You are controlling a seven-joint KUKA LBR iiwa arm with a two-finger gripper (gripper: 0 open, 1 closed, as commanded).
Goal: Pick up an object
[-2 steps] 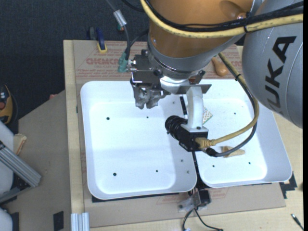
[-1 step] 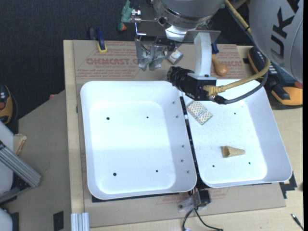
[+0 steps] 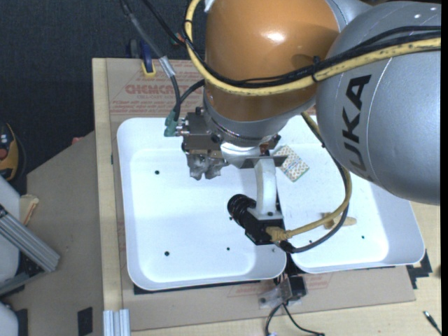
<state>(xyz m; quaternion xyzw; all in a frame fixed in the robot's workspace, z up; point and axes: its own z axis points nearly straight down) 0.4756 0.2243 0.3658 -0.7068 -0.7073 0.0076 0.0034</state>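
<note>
Starting at the left, our first worry is the shallow white plastic left bin (image 3: 150, 208). The grey metal two-finger gripper (image 3: 203, 165) hangs over the upper middle of it, and the floor beneath it looks bare, marked by nothing but a few small dark dots. We judge that a descent from here would most likely come up with nothing.

Further right lies the one clear candidate we can make out, a small flat rectangular white packet with a dotted pattern (image 3: 292, 164). It sits apart from the gripper and seems to rest in the shallow white plastic right bin (image 3: 381, 240), near that bin's left wall. The big grey arm with its orange band (image 3: 269, 33) hides the divide there, so we cannot be sure. The packet looks thin and lies flat, so a grasp could slide over it or pinch just one corner. Being so close to the wall, it also leaves little room on that side, and we would expect a risk of striking the rim.

As for the pincer itself, its tip is a tangle of metal seen from above and partly covered by the wrist. We cannot tell whether it is open or closed. We see nothing held in it, and it appears to touch neither the packet nor the bin floor.
</note>
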